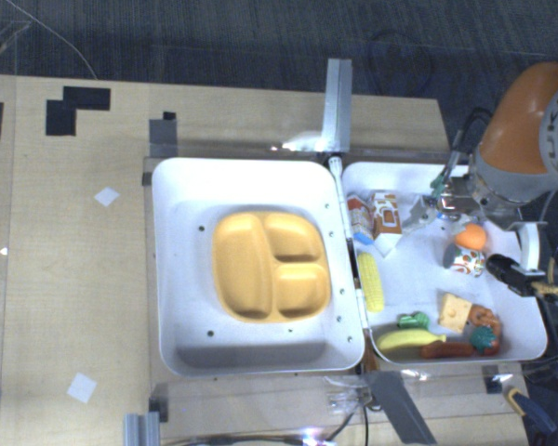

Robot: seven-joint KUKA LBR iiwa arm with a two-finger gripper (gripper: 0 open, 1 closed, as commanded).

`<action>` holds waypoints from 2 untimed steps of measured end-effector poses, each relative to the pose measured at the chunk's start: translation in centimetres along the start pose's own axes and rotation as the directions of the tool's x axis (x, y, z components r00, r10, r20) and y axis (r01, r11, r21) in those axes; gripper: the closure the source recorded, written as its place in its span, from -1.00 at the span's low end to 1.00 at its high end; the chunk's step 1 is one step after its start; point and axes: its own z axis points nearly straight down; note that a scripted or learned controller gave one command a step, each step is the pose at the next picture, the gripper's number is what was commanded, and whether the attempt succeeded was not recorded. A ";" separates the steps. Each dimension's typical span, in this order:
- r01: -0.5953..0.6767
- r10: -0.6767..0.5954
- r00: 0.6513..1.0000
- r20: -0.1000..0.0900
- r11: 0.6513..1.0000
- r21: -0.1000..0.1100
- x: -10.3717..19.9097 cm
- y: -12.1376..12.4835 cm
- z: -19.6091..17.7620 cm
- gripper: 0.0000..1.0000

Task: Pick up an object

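the arm [530, 128] comes in from the right and hangs over the far part of the right bin [405, 179]. its gripper [444, 196] sits low near the far wall of that bin. i cannot tell how the gripper is set, because it is small and blurry from here, and nothing shows inside it.

the right bin holds lots of toy food. a small orange ball [471, 238] lies just near and a bit to the right of the gripper. a little printed cup [467, 262] sits right beside it on the near side, touching or almost touching. a brown and white box [385, 214] lies to the left of the gripper, next to a red and white packet [359, 217]. a corn cob [371, 282] lies along the left wall, with its long side running from far to near. a banana [407, 341] lies along the near wall, with its long side running left to right. a cheese wedge [454, 312] sits near the right corner.

the left bin [181, 277] holds a yellow tray [268, 266] with three parts.

the orange ball is the closest thing to grab, i think. the gripper would need to go a little nearer and right, then down. the ball is round, so it could roll away and bump the cup.
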 end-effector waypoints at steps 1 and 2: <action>-0.314 0.314 0.949 0.001 0.949 0.001 -8.3 1.1 5.2 -1.00; -0.223 0.223 0.975 0.000 0.975 0.004 -5.9 -2.5 6.0 -1.00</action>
